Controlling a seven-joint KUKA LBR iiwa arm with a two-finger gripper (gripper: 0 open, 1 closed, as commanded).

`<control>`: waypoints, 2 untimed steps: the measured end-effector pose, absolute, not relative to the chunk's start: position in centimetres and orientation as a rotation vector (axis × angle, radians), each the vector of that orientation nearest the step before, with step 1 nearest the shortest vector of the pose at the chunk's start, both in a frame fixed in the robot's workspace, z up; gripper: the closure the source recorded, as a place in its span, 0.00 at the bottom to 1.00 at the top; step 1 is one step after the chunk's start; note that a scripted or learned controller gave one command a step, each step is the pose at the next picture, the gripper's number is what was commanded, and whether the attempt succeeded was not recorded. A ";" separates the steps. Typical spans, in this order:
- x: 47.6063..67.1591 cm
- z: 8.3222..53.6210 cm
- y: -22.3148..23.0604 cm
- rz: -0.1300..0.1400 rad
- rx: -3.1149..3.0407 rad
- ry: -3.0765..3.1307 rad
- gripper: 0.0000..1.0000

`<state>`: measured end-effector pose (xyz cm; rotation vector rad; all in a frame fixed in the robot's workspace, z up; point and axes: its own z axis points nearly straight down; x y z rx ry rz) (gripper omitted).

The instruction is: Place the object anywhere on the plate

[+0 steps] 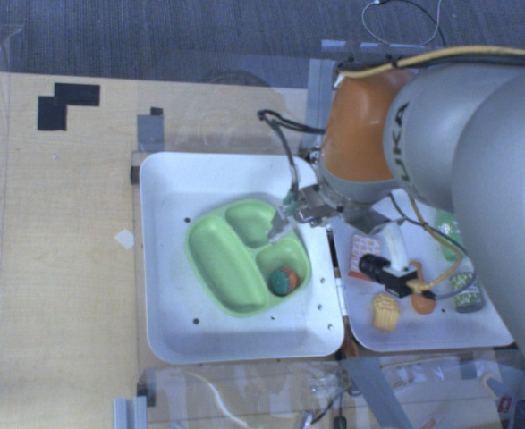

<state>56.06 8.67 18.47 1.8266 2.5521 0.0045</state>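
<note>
A light green divided plate (231,262) lies in the left white bin (168,329). In its lower right compartment rests a small round object (283,281), teal with an orange patch. My gripper (281,221) hangs over the plate's upper right compartment, just above and slightly left of the round object and apart from it. Nothing shows between the gripper and the plate.
The right bin (441,333) holds a yellow corn cob (385,311), an orange piece (422,303), a pink-and-white packet (366,244), a green item (450,231) and a small greyish item (467,299). The arm's bulk covers much of that bin.
</note>
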 end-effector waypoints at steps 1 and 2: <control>56.1 18.5 8.7 0.005 1.827 2.552 0.00; 56.1 18.5 8.7 0.005 1.827 2.552 0.00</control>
